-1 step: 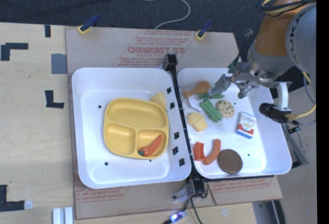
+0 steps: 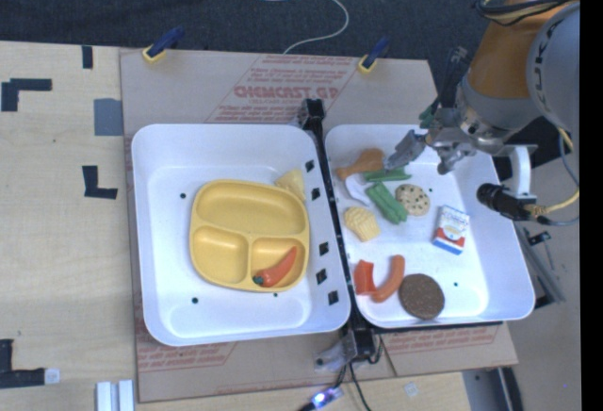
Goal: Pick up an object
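A: In the camera view, where is the tool (image 2: pixel 429 153) sitting right now?

B: It is hanging over the upper part of the right bin (image 2: pixel 490 301), right of centre in the frame. Its two fingers are standing apart, and nothing is lying between them.

A: So which thing is it going for?

B: I am guessing the nearest ones: the green bean (image 2: pixel 382 200) and the cookie (image 2: pixel 412 200) are lying just below and left of it, with the drumstick (image 2: pixel 362 162) beside them.

A: How should it be doing this well?

B: It should be coming straight down with the fingers straddling one piece only. The bean and the cookie are lying close together, so a sloppy descent is risking a pinch on both or a shove.

A: Easier options?

B: The small carton (image 2: pixel 451 230) is lying apart from the rest, lower right of the tool. The yellow tray (image 2: pixel 226 230) with the red pepper (image 2: pixel 276 269) is sitting in the left bin (image 2: pixel 160 305), well away.
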{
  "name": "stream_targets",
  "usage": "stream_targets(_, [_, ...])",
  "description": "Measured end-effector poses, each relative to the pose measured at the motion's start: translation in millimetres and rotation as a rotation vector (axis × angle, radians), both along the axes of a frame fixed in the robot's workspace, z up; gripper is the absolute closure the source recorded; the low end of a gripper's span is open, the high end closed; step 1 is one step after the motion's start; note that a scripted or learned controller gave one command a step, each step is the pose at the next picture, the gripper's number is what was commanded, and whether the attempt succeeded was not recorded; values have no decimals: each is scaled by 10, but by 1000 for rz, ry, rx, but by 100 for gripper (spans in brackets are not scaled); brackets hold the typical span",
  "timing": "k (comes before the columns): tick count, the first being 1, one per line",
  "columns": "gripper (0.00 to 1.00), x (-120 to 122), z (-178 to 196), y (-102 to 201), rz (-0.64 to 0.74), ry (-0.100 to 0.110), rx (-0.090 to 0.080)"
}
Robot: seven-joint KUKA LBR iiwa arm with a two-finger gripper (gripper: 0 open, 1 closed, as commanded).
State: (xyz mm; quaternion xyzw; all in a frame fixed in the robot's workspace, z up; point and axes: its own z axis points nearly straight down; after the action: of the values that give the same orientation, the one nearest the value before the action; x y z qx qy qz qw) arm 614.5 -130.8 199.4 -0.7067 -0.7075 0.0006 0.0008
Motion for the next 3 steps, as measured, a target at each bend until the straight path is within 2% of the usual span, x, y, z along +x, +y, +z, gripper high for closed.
stream_targets(1, [0,-66,-629,-29,-1,5,0])
stream_targets(2, [0,-60,-1141,-27,1,-4,-4])
stream_targets(3, [100,-42,-996,-30,1,-9,-5])
